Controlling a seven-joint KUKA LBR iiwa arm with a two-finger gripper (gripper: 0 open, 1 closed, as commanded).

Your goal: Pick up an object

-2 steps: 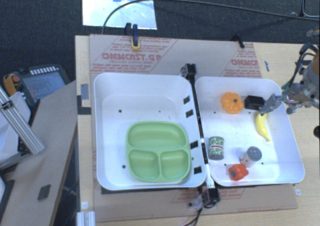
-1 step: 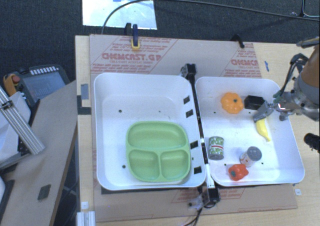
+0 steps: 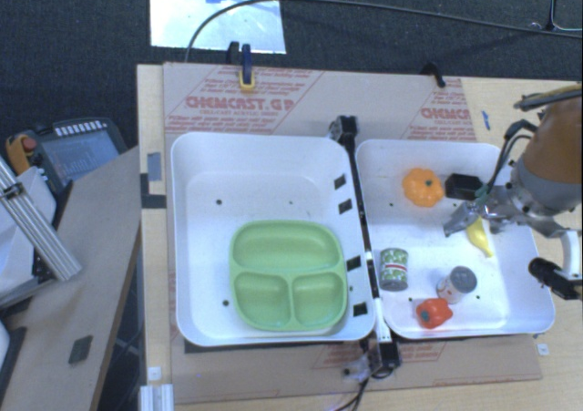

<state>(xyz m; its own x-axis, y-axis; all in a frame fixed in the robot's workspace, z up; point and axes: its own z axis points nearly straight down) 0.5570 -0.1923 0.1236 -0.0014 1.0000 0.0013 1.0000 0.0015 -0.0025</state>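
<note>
Banana: the yellow banana (image 3: 479,236) lay in the right bin (image 3: 524,320), near its right side, directly under the gripper (image 3: 469,218).
Long axis: it ran from upper left to lower right in the view, with the lower tip pointing toward the bin's right wall.
Gripper: it hung low over the banana's upper end; how far its claw stood apart, and whether it had hold of anything, could not be told.
Right bin contents: an orange pumpkin-like fruit (image 3: 423,187), a black block (image 3: 463,186), a small green-labelled can (image 3: 393,269), a grey-capped jar (image 3: 456,282), and a red-orange piece (image 3: 434,313).
Left bin: the left bin (image 3: 209,172) held a green divided tray (image 3: 289,274) toward its front.
Open room: bare white floor lay between the banana and the can; the front items sat close to the near wall.
</note>
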